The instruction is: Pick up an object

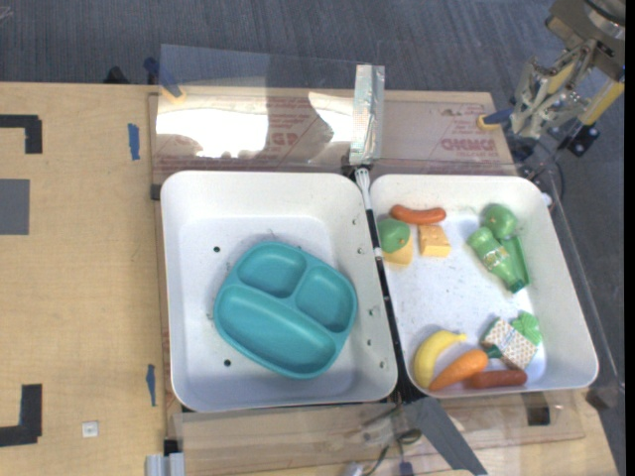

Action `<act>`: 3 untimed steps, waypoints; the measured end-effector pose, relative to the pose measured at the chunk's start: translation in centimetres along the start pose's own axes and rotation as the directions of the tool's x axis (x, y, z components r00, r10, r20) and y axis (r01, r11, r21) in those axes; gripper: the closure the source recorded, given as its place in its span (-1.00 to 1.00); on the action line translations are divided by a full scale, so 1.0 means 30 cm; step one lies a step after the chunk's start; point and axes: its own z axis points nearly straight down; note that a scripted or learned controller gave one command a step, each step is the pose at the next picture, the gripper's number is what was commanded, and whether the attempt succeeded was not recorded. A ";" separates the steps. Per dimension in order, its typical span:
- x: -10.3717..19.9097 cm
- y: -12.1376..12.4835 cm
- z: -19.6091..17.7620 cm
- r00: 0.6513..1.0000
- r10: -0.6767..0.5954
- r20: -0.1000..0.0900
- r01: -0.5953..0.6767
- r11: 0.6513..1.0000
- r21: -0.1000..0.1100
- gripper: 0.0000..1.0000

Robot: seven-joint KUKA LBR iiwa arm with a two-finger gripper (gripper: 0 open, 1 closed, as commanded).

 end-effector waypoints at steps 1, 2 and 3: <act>0.032 -0.030 0.211 1.000 0.016 -0.005 -0.016 1.000 -0.006 1.00; -0.052 0.060 -0.022 1.000 0.030 0.006 -0.030 1.000 0.007 1.00; 0.044 0.080 0.236 0.983 -0.184 -0.004 0.184 0.983 -0.004 1.00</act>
